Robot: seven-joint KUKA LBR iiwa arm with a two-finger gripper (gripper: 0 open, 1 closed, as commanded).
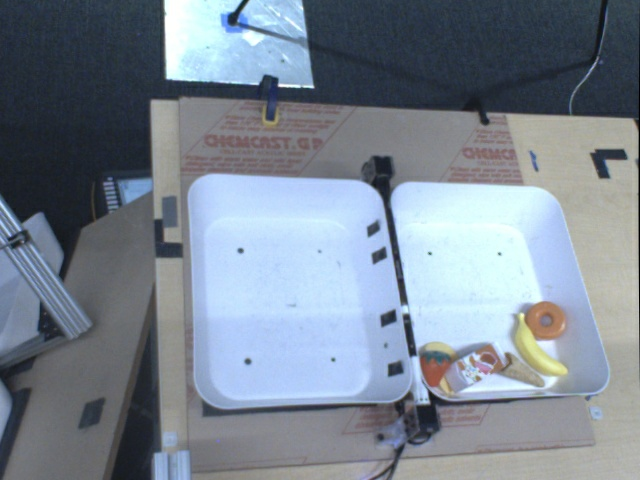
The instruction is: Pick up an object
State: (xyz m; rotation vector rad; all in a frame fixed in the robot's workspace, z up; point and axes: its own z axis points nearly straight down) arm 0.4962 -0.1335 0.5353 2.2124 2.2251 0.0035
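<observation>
Banana [538, 348], orange ring [546, 319], red fruit [437, 362] and a packet [475, 366] lie clustered in the right bin's [571, 240] near corner; the gripper's state cannot be told.

Both white bins, left [290, 298] and right [480, 268]: smooth plastic, slight sheen. Surface [420, 138]: matt brown board with printed red lettering. Banana [536, 348] and doughnut [546, 319]: glossy, plastic look. Square sheet [238, 26] beyond: dull, scuffed metal. Floor [80, 68]: dark, rough carpet.
</observation>
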